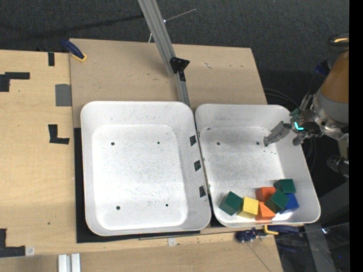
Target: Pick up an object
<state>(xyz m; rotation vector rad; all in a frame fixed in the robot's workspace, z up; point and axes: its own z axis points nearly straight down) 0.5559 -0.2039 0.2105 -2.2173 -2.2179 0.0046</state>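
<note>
Several small blocks lie clustered in the front right corner of the right bin point(238, 152): a dark green block point(231, 203), a yellow block point(249, 207), an orange block point(265, 211), a red-orange block point(264, 193), two more green blocks point(285, 185) and a blue block point(292, 203). My gripper point(287, 135) hangs over the right bin's far right rim, well behind the blocks. It is open, with one finger point(276, 134) pointing left into the bin, and nothing sits between the fingers.
The left bin point(136, 163) sits beside the right one. A slanted metal pole point(161, 35) runs down to the gap between the bins. A blue and yellow tool point(75, 50) lies on the bench at the back left.
</note>
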